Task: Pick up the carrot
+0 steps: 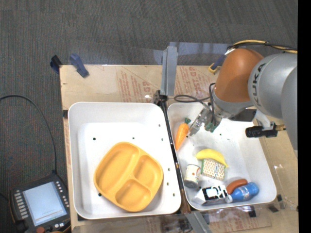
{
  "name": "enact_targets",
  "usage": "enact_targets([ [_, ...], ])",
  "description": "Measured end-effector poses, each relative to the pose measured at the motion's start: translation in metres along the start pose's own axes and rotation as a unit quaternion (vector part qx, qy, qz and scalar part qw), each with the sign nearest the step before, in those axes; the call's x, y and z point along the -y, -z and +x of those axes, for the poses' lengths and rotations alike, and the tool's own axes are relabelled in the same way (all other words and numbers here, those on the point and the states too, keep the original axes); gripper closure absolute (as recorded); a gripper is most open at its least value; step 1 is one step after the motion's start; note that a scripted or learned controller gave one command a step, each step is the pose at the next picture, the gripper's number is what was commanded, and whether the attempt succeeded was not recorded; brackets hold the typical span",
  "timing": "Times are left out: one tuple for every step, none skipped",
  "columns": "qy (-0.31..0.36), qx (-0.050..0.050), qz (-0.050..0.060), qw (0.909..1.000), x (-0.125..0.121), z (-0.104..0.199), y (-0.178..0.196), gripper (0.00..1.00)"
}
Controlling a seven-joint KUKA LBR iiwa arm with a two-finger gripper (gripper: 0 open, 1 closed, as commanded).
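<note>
The orange carrot point(181, 134) lies in the right bin point(252, 154), close against its left wall, with its green top pointing toward the back. My gripper point(196, 125) hangs just to the right of the carrot's top end, slanting down from the orange-banded wrist. Nothing can be seen held in it.
The right bin also holds a banana point(211, 155), a patterned packet point(214, 169), a small can point(192, 175), a red sausage point(236, 184), a blue bottle point(244, 192) and a black-and-white box point(214, 194). A yellow divided plate point(129, 176) lies in the left bin point(82, 130).
</note>
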State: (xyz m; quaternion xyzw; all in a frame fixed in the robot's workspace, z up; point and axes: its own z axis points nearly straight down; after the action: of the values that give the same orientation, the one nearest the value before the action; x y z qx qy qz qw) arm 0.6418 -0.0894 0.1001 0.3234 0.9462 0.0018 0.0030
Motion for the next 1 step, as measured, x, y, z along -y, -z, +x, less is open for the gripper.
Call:
enact_targets([
  [-0.16, -0.002, 0.003, 0.9871, -0.0403, 0.0505, 0.0876, 1.0],
])
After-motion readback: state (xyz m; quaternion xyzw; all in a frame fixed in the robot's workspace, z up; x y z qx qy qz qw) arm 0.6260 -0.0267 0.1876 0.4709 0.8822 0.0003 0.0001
